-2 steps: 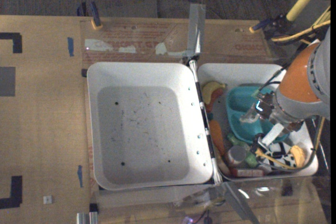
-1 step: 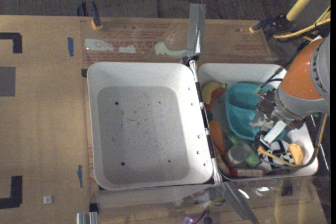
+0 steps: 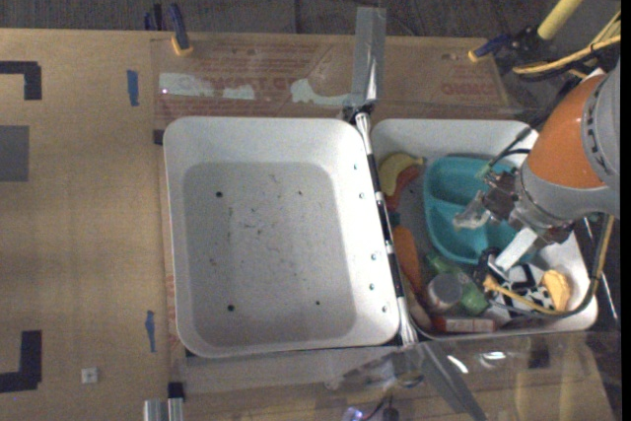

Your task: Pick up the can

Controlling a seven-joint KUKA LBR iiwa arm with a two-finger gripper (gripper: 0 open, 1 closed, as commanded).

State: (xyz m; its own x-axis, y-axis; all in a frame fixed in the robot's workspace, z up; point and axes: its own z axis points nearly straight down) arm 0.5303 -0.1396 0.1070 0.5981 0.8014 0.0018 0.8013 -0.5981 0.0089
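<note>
Over the teal bowl (image 3: 443,195) hangs the claw (image 3: 480,210); can't tell if it's wide or narrow. Can (image 3: 446,291) sits near the claw, below-left of it in view, among clutter, ungripped. 0 steps done: approach, grasp and lift remain.

The arm (image 3: 577,153) is reaching in from the right, its gripper (image 3: 473,210) hanging over a teal bowl (image 3: 444,192) in the right bin (image 3: 449,126). The can (image 3: 446,290) is sitting near that bin's front edge, beside a carrot (image 3: 407,256). The left bin (image 3: 174,212) is lying alongside.
</note>
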